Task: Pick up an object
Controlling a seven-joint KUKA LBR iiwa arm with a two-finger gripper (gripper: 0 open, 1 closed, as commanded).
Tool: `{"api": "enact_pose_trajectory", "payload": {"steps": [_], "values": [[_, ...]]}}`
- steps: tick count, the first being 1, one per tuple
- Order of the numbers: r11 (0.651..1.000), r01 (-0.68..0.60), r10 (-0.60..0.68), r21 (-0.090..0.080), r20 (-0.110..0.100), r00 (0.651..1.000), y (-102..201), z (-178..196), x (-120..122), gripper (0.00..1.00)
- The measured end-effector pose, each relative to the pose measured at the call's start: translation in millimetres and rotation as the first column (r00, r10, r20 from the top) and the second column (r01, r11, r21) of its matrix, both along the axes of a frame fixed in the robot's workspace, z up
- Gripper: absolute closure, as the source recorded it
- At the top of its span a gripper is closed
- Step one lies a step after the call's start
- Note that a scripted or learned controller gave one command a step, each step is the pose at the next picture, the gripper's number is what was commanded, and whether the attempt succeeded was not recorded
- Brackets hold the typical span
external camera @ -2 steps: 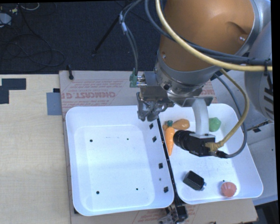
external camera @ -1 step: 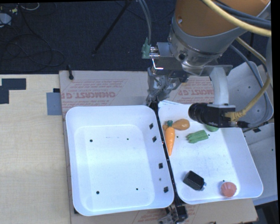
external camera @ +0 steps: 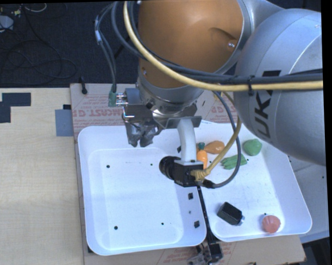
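Arm (external camera: 206,46): big, grey and orange. It reaches in from the right and covers the back of the bins.
Table (external camera: 31,177): light wood, with both bins sitting on it.
Left bin (external camera: 130,201): white. I see a few small dark dots on its floor.
Right bin (external camera: 288,195): white. All the small things lie in here.
Tool (external camera: 140,133): it hangs over the back edge of the left bin, well apart from the small things. I cannot tell if it is open or closed, and I see nothing in it.
Job so far: I think the pick is not done yet. Every small thing lies flat on the floor of the right bin.
Job left: I think the tool must go over to the right bin, come down on one thing, close on it and lift it.
Black block (external camera: 230,213): dark and boxy. It lies near the front of the right bin, alone and easy to reach.
Green lump (external camera: 252,147): round and soft looking, at the back of the right bin.
Orange piece (external camera: 213,147): flat and smooth, at the back, close under the arm.
Pink ball (external camera: 271,223): small and round, in the front corner near the bin wall. It may roll.
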State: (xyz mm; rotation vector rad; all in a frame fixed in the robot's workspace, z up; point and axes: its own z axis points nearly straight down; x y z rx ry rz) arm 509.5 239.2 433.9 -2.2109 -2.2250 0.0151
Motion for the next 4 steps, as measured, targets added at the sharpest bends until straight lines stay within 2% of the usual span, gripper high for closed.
{"api": "enact_pose_trajectory", "payload": {"steps": [1,2,3,4], "values": [[1.000,0.001,-0.001,0.003,0.011,1.000,4,77,20,1.00],[1.000,0.005,-0.005,0.001,0.007,1.000,4,104,-7,1.00],[1.000,0.005,-0.005,0.001,0.004,1.000,3,84,-34,1.00],[1.000,0.007,-0.007,0.003,0.010,1.000,5,104,38,1.00]]}}
